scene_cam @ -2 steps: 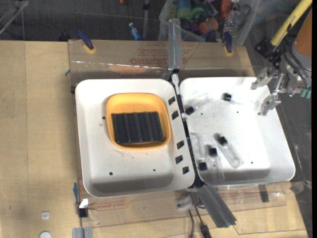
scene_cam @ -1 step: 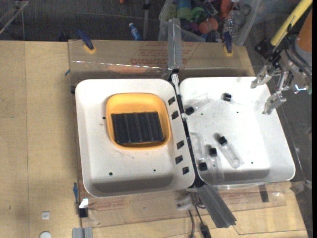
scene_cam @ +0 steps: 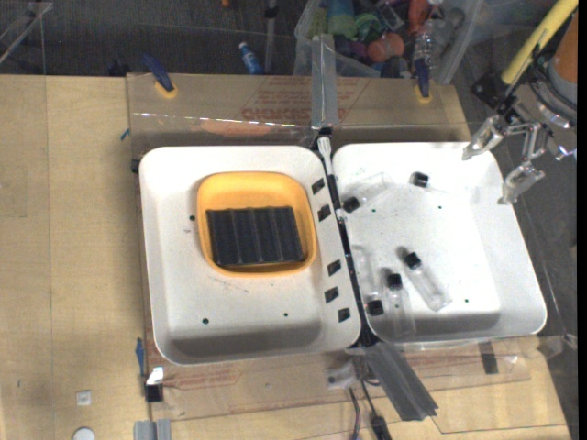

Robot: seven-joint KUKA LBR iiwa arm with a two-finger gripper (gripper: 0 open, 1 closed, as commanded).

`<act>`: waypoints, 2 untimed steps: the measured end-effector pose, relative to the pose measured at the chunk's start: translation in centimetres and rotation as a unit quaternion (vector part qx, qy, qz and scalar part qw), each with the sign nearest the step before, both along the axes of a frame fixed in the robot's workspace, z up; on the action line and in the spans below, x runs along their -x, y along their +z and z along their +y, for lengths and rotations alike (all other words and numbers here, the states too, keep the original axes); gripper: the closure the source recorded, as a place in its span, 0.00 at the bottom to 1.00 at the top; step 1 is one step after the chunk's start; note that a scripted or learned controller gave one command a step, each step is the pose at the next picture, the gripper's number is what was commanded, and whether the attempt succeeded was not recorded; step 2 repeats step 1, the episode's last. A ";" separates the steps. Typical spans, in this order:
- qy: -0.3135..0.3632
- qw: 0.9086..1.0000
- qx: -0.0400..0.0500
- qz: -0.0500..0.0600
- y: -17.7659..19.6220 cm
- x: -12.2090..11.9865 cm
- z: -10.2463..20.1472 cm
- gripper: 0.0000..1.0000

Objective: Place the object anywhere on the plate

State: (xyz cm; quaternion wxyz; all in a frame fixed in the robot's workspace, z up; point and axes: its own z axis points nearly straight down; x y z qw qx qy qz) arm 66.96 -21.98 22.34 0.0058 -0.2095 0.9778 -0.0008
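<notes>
In the camera view, two shallow white bins sit side by side on the wooden tabletop (scene_cam: 55, 200). The left bin (scene_cam: 170, 319) holds an orange plate (scene_cam: 213, 191) in its upper middle, and a dark ribbed object (scene_cam: 255, 236) lies flat on the plate, covering most of its floor.

The right bin (scene_cam: 514, 291) holds several small clear vials with black caps: one vial (scene_cam: 422, 278) lies tilted at the lower centre, another (scene_cam: 393, 287) is just beside it to the left, and a small black piece (scene_cam: 419, 180) rests near the upper middle.

The hand (scene_cam: 503, 163) hangs at the upper right of the frame, above the right bin's far right corner. Its two metal fingers (scene_cam: 481, 140) stand apart, spread wide, with nothing between them. A bin of coloured toys (scene_cam: 385, 12) sits at the top centre.
</notes>
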 end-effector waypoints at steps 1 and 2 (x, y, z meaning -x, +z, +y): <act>0.152 0.988 0.000 0.003 -1.8 0.1 0.0 0.00; 0.152 0.988 0.000 0.003 -1.8 0.1 0.0 0.00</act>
